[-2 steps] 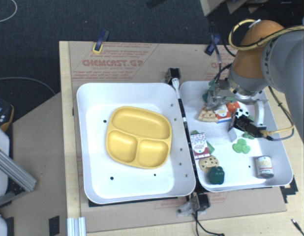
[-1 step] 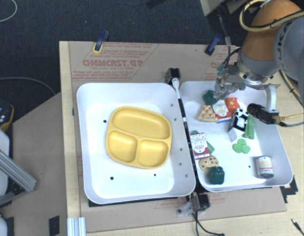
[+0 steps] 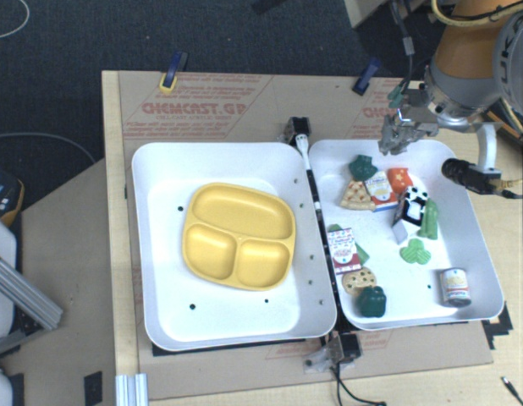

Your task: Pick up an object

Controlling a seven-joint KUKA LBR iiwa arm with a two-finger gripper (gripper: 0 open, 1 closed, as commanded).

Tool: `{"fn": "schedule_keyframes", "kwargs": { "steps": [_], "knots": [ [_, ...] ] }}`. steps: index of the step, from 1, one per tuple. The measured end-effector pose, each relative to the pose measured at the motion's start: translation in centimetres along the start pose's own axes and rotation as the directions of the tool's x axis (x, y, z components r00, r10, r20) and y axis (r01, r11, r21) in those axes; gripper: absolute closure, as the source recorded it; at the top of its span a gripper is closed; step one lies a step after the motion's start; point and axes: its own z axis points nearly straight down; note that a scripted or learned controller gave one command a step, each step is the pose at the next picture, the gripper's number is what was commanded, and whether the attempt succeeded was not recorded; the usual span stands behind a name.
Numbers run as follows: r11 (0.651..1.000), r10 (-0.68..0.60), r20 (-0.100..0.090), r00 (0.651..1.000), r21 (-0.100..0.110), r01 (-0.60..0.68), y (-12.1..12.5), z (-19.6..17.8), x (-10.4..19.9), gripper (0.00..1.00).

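The right bin (image 3: pixel 477 252) holds a scatter of toy food: a dark green piece (image 3: pixel 361 167), a waffle slice (image 3: pixel 356 195), a red and white carton (image 3: pixel 388 185), a black and white cow toy (image 3: pixel 412 206), a green leafy piece (image 3: pixel 416 251), a small can (image 3: pixel 454 286), a cookie (image 3: pixel 358 279) and a dark green pepper (image 3: pixel 371 301). My gripper (image 3: pixel 397 140) hangs over the bin's far rim, above and right of the dark green piece, with nothing visibly between its fingers.
The left bin (image 3: pixel 160 311) carries a yellow divided plate (image 3: pixel 238 236). Clamps (image 3: pixel 168 80) sit at the bench's back edge, and a black bracket (image 3: pixel 297 129) joins the bins. A small milk carton (image 3: pixel 341 245) lies near the divider.
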Motion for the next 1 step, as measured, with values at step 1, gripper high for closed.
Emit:
{"fn": "schedule_keyframes", "kwargs": {
  "steps": [1],
  "knots": [
    [1.0,-0.003,-0.004,1.0,0.011,0.003,-2.82,-1.08,4.92,1.0]
  ]
}}
